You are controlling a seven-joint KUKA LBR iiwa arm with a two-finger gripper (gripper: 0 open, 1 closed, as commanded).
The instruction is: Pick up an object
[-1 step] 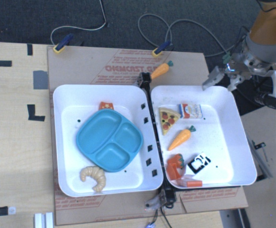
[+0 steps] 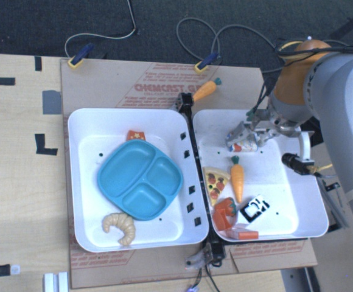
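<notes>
Right bin [image 2: 307, 224], near edge: red tomato [image 2: 224, 212], black-white block [image 2: 255, 208], pizza slice [image 2: 215, 182], carrot [image 2: 237, 180] upright beyond. Left bin [image 2: 79, 163]: croissant [image 2: 120, 227], blue divided plate [image 2: 140, 179]. Tool [image 2: 244, 140] low over right bin's far part; open or closed, cannot tell. Second carrot [image 2: 204, 90] on worktop beyond the bins

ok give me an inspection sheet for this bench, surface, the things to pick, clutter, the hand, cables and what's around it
Surface: two white bins side by side, left bin and right bin, on a cardboard sheet.
Job's things: left bin holds a blue divided plate, a croissant and a small red item behind the plate. Right bin holds a carrot, pizza slice, red tomato-like toy and a black-and-white block.
Clutter: a second carrot on the cardboard behind the bins.
Hand: hand low over the right bin's back part.
Cables: thin cables looping over the dark floor.
Surroundings: wooden floor with black marks.
</notes>
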